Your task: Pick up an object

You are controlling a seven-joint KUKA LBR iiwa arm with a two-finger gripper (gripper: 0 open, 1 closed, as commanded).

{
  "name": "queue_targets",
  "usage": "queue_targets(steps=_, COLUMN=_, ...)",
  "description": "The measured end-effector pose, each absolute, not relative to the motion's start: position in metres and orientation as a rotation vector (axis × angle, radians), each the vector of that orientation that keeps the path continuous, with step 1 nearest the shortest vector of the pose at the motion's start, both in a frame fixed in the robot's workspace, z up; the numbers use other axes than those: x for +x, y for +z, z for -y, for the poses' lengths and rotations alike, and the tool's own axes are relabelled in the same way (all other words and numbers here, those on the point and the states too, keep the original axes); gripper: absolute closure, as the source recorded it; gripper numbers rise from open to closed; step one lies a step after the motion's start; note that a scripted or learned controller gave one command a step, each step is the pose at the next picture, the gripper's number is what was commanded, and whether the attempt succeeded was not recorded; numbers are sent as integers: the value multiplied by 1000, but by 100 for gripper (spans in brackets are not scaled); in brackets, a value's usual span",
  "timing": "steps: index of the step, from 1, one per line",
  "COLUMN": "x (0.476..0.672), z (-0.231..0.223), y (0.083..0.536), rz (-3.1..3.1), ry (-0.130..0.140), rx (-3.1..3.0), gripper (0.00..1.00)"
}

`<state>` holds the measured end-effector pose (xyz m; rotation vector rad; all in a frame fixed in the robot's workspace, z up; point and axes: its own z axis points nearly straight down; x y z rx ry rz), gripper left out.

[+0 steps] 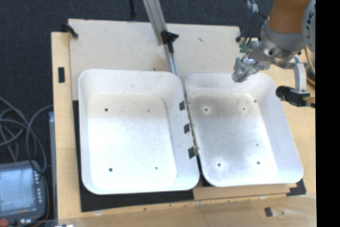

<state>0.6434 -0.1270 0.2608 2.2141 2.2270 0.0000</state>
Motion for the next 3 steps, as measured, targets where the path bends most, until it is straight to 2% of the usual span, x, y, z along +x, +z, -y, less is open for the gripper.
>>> queue_targets(steps=1, x=650, z=75, y=264, rz=-2228, ry=3, rx=2213, gripper=100)
queue_targets(steps=3, x=648, z=-37, y=245, rz=-2229, ry=-2, rx=2216, gripper=100)
